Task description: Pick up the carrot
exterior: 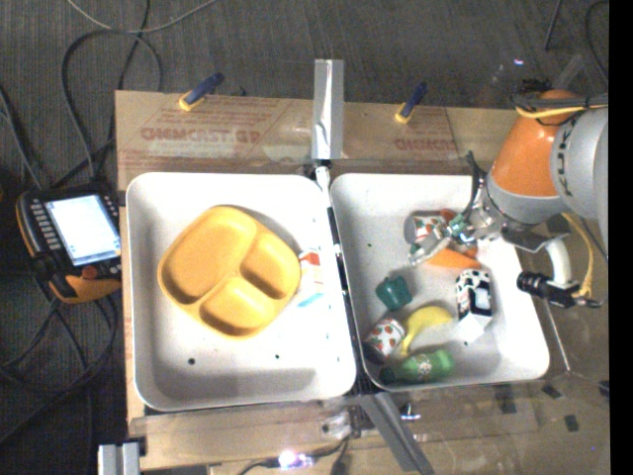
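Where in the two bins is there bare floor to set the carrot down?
Left bin: bare floor along the near edge and in the corners around the yellow tray. Right bin: a bare patch at its far left, beside the divider. Its middle and near side are crowded: carrot by the gripper, banana, green cup.

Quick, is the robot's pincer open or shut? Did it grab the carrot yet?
Pincer: down at the carrot in the right bin; open or shut cannot be told, nor a grab.
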{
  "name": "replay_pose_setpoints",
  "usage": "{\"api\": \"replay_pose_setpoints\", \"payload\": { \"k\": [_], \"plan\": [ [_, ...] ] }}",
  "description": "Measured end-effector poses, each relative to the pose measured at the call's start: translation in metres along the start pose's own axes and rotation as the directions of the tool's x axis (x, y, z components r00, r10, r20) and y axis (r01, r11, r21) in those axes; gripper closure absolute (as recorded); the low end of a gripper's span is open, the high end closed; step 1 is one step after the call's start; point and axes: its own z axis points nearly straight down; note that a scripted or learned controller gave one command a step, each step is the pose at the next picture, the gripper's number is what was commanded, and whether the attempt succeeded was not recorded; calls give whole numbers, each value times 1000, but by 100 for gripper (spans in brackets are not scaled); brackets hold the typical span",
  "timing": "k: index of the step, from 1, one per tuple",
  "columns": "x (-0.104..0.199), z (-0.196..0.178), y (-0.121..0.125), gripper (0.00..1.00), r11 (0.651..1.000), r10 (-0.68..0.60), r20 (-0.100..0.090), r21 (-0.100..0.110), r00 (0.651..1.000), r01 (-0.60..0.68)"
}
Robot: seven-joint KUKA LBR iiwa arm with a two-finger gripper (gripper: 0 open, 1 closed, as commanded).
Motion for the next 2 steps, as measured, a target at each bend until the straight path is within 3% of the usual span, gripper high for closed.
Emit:
{"api": "replay_pose_setpoints", "payload": {
  "k": [1,2],
  "plan": [
    [1,-7,1,100,1000,2,-3,0,1000,-2],
    [35,-87,15,100,996,-92,-1,0,996,92]
  ]
}}
